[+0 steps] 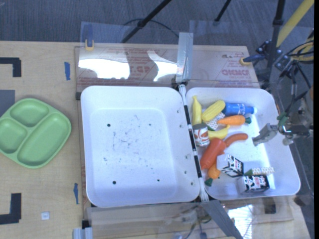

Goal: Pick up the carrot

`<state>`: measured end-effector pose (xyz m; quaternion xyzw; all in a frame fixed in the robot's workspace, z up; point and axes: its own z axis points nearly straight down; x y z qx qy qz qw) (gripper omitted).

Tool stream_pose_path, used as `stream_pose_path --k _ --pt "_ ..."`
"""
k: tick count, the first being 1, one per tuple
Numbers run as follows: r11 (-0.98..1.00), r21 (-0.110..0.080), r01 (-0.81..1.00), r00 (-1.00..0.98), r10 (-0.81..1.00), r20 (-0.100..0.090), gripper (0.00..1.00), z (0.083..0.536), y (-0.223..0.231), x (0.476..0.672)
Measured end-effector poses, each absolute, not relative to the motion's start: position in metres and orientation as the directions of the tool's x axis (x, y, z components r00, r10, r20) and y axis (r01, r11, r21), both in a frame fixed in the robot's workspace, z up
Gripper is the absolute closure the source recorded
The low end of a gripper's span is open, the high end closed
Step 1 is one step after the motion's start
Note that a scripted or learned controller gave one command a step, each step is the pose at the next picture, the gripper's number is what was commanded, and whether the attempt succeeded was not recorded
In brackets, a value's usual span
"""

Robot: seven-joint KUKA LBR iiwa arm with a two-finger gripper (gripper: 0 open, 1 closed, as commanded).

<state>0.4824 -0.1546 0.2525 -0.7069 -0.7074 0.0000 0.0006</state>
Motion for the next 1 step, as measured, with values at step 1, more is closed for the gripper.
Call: stream_pose_path --k 1 --pt "-0.12 0.001 0.993 0.12 0.993 0.0 0.0 0.1841 -0.1881 0.5317"
